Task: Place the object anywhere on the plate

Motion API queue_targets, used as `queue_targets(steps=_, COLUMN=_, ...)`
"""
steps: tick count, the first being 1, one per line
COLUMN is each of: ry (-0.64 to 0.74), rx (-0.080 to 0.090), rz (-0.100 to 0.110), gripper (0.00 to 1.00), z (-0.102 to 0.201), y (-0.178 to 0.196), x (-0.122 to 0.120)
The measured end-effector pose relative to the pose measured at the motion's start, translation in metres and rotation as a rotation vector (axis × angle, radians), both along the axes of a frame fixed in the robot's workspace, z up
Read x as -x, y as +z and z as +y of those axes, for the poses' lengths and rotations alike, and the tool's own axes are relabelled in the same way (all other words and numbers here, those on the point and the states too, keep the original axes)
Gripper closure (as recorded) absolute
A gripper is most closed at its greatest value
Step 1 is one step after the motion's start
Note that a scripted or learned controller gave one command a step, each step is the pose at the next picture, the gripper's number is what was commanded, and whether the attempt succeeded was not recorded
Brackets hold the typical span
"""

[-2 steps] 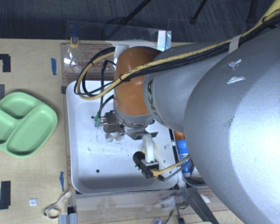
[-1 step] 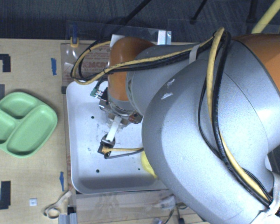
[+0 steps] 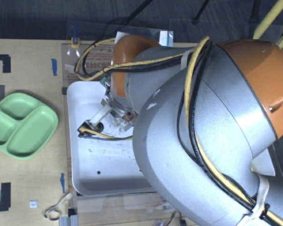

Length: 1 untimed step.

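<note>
The plate is pale green with rounded corners, split into three compartments: two small ones toward the far-left side and one long one on the near-right. It lies flat on the tabletop, left of the white bin.

A pale wooden bench fills the left and lower part of the camera view, marked with black tape corners and short strips of blue tape. Beyond its far edge lies a dark grey carpeted floor. Thin black stand legs cross that floor, and a yellow bar slants at upper right. The light is even and soft.
</note>
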<state>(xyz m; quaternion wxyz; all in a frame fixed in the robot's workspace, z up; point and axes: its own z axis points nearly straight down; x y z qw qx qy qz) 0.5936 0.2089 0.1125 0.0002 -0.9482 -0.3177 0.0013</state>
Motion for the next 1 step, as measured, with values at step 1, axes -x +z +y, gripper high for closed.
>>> queue_targets(steps=1, ry=0.001, rx=0.000, rz=0.000, gripper=0.00, z=0.0005, y=0.0000, x=0.0002)
